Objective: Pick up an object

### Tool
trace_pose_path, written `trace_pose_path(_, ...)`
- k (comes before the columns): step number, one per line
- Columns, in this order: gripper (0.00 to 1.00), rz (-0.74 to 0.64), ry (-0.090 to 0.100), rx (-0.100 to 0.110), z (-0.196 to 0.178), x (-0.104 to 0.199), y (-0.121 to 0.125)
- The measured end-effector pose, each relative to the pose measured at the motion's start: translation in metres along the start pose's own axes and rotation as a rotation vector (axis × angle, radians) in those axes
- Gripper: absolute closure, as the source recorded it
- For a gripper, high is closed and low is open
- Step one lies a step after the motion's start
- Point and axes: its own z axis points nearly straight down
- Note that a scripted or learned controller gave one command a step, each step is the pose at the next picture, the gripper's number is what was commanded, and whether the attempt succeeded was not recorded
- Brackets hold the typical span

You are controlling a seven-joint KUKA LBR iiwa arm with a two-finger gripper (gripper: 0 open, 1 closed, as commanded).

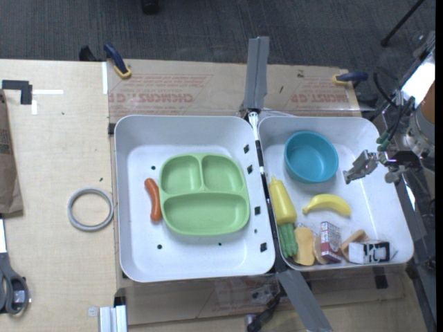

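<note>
end effector (374, 163) hangs unladen above right bin (396, 206), beside blue bowl (311, 156).

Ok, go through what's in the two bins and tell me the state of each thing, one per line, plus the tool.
green divided plate: flat, upright, in the left bin
orange carrot: lying beside the plate
blue bowl: upright, in the right bin
banana: lying on its side
yellow bottle: lying down along the right bin's left wall
tool: over the right bin, holding nothing
</note>
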Motion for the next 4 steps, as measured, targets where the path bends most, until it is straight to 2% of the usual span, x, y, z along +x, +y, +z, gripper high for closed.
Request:
trace_pose_path(1,0.0,0.028,0.001,0.001,0.152,-0.005,-0.017)
trace_pose_path(2,0.0,-0.04,0.001,-0.001,0.188,-0.033,0.025)
trace_pose_path(3,1.0,-0.037,0.002,0.002,0.181,-0.034,0.024)
trace_pose_path(4,1.0,-0.041,0.0,-0.001,0.088,0.061,0.043)
